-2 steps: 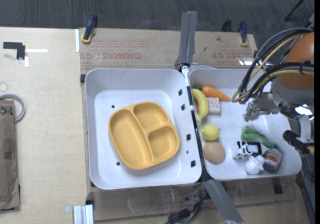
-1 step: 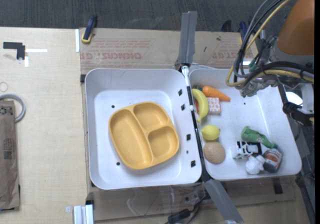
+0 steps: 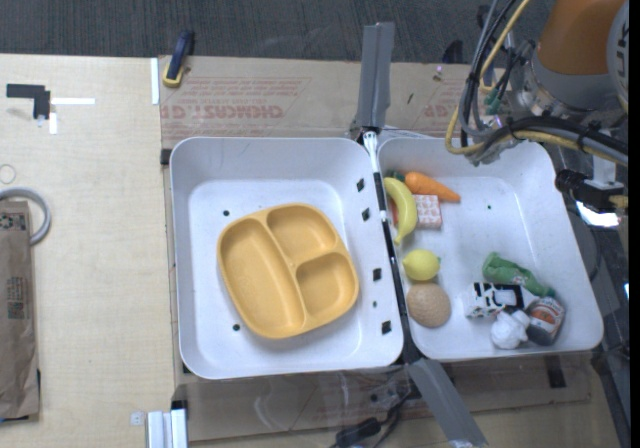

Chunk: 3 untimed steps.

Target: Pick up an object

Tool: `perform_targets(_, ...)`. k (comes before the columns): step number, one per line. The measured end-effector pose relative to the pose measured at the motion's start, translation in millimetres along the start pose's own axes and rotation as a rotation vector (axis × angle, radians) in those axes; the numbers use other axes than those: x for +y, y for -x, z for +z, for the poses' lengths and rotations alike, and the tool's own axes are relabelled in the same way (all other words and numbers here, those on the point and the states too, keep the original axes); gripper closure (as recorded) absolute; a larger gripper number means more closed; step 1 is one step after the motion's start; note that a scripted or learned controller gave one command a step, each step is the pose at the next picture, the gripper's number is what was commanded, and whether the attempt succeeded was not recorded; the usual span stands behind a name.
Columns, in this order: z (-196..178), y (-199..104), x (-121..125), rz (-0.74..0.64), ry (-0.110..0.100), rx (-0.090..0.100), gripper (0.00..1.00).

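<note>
Two glossy white bins [image 3: 190, 236]: smooth yellow divided plate [image 3: 288, 269] left, tapered carrot [image 3: 432, 186] right; fingers' state: cannot tell.

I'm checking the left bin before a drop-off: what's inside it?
The left bin holds one yellow divided plate with three bare compartments, lying on the bin floor. Whatever lies beneath the plate is covered and cannot be seen.

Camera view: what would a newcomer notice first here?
First the yellow tray, with three compartments, alone in the left bin. Next the food crowded in the right bin: a carrot, banana and lemon near the divider. The orange-banded arm looms at the upper right.
</note>
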<state>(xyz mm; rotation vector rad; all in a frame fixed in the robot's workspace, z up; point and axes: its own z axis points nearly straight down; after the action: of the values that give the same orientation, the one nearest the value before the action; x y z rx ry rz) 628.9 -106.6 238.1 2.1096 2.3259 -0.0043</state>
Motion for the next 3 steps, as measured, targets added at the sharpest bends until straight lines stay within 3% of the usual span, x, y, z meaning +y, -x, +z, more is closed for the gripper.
perform_targets(1, 31, 10, 29, 0.05, -0.001, 0.0, 1.0)
perform_targets(3, 4, -13, 32, -0.148, 0.0, 0.0, 1.0)
